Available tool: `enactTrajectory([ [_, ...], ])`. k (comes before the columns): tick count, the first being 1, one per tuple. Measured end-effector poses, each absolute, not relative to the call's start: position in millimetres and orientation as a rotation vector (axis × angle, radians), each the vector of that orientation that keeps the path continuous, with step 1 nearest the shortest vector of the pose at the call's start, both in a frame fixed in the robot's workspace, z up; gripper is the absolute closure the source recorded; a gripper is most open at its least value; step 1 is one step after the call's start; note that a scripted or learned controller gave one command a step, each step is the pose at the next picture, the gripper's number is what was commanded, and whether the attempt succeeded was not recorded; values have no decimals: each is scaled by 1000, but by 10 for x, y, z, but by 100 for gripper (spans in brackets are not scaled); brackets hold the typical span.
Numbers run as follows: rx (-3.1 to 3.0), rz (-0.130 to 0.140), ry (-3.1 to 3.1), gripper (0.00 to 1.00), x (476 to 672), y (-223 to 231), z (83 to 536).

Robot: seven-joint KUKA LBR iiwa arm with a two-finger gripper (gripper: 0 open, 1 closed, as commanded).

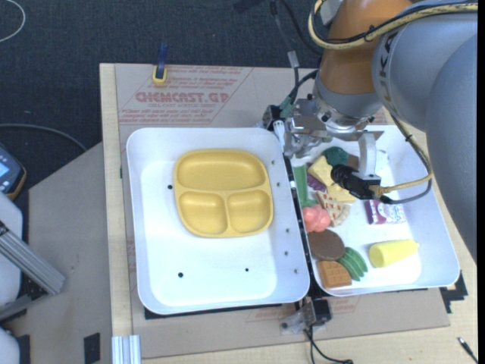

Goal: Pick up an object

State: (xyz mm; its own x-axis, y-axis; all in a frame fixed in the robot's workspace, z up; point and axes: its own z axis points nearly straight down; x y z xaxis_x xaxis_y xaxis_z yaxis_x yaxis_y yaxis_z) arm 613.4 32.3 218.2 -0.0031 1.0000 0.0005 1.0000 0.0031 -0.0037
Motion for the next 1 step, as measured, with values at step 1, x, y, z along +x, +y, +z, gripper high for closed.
enactTrajectory([
  [1, -2225, -4, -2223, 100, 6117, 214, 2358],
])
